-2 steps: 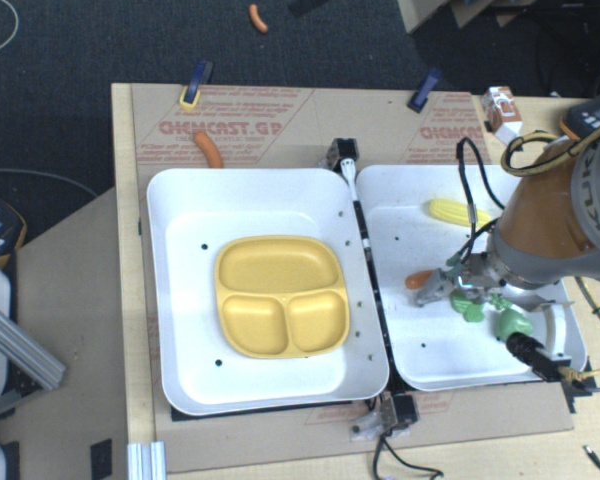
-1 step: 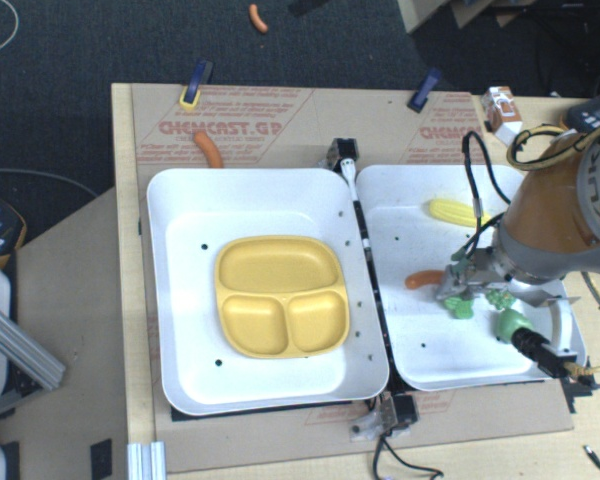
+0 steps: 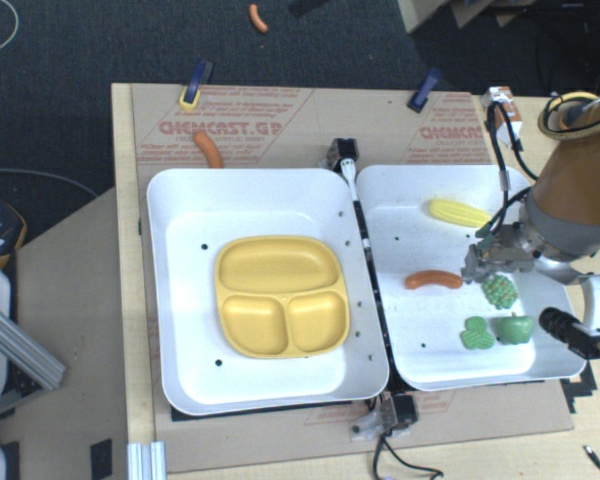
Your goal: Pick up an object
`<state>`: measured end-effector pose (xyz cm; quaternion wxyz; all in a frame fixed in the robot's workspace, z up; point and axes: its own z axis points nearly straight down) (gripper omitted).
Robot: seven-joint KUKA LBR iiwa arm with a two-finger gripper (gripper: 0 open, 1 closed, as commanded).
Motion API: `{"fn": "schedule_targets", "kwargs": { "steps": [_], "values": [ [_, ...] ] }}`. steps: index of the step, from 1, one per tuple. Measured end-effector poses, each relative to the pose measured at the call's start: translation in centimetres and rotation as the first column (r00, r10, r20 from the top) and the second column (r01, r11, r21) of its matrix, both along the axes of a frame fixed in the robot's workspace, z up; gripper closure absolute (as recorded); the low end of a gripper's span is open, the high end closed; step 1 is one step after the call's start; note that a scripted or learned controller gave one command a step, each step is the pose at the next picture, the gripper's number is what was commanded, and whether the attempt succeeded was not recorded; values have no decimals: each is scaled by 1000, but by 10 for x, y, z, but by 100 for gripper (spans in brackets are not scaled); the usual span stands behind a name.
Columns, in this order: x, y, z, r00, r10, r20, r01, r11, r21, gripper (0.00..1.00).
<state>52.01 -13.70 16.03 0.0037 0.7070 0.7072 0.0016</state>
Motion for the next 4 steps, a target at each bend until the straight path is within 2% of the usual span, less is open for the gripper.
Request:
{"fn": "schedule_targets", "kwargs": {
  "steps": [1,2,3,4],
  "values": [
    [3,-6,45,1000,0,0,0,1000,0,100],
    [4,-7,66,1000,1,-2,-1,1000,1,100],
    [-14,51,73,1000,5,-9,-5,1000,7,100],
    [-41,94,62,1000,4,-13,-4,1000,6,100]
  ]
}}
